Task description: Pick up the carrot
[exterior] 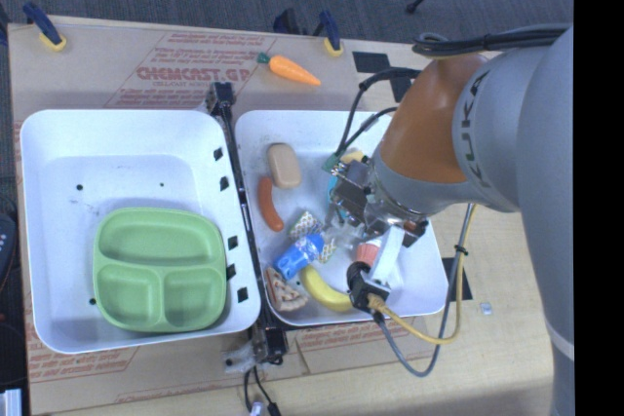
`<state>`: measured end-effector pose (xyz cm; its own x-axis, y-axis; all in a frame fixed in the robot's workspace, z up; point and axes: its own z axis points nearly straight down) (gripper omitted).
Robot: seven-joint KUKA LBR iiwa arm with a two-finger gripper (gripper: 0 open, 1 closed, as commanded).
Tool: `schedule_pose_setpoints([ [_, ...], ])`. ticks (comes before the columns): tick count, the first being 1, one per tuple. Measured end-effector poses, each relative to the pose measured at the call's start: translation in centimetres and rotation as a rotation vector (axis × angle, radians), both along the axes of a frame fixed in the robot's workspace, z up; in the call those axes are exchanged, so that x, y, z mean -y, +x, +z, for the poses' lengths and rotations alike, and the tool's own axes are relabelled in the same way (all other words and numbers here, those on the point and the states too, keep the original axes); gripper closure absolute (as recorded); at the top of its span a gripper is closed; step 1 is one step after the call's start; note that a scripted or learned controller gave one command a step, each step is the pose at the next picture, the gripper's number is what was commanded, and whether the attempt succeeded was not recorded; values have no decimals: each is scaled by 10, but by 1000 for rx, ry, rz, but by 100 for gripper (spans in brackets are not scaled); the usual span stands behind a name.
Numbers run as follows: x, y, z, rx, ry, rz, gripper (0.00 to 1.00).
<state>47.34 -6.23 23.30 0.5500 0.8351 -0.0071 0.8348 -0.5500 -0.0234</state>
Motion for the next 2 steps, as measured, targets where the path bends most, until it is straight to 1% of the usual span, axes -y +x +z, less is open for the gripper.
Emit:
schedule_pose_setpoints([
  [1, -28, 1, -45, 1, -9, -464, 100],
  [2, -26, 5, 80, 17, -12, -568, 100],
])
